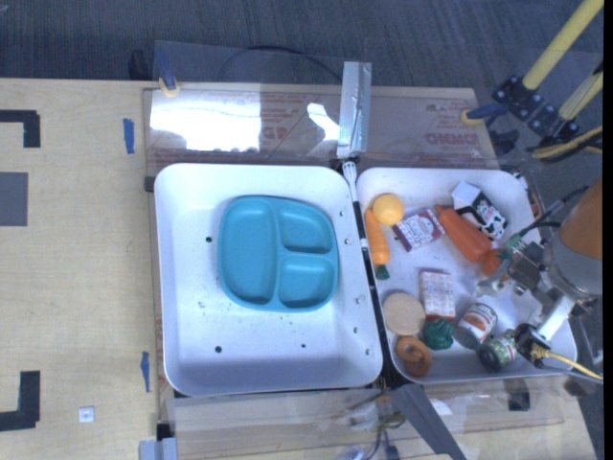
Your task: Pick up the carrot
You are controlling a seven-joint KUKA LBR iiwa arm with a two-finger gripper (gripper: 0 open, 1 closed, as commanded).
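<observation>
The carrot (376,241) is a small orange stick with a green tip, lying lengthwise along the left wall of the right bin (546,372), just below a yellow lemon (387,208). My gripper (510,259) hangs over the right side of that bin, far to the right of the carrot. It is close to the lower end of a larger orange elongated object (464,235). Nothing can be seen held in it.
The right bin also holds a black-and-white carton (482,209), two snack packets (438,291), a round biscuit (403,312), a green item (438,333), a brown ring (414,356) and two cans (479,319). The left bin (182,286) holds a blue divided plate (278,253).
</observation>
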